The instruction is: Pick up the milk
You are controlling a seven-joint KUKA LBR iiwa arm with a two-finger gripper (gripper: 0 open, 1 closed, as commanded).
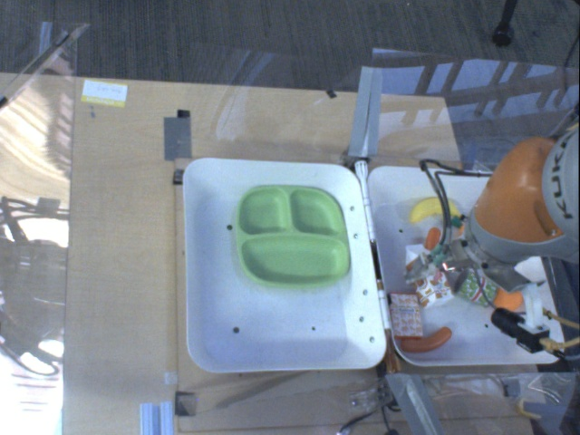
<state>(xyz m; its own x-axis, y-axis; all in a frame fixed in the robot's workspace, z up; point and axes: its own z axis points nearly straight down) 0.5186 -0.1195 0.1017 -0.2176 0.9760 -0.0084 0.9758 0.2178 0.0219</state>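
Gripper (446, 263) sits low in the right bin (391, 188), right over the clutter, but you cannot tell from this angle whether it grips anything, because the wrist hides it. Your milk (433, 288), the small carton with red print, lies tilted just below the wrist, touching the other wrappers, with a sausage (426, 340) near the front rim. Judge the pick as not yet done: nothing is raised, and the left bin (272, 333) bears a green tray (294, 236).
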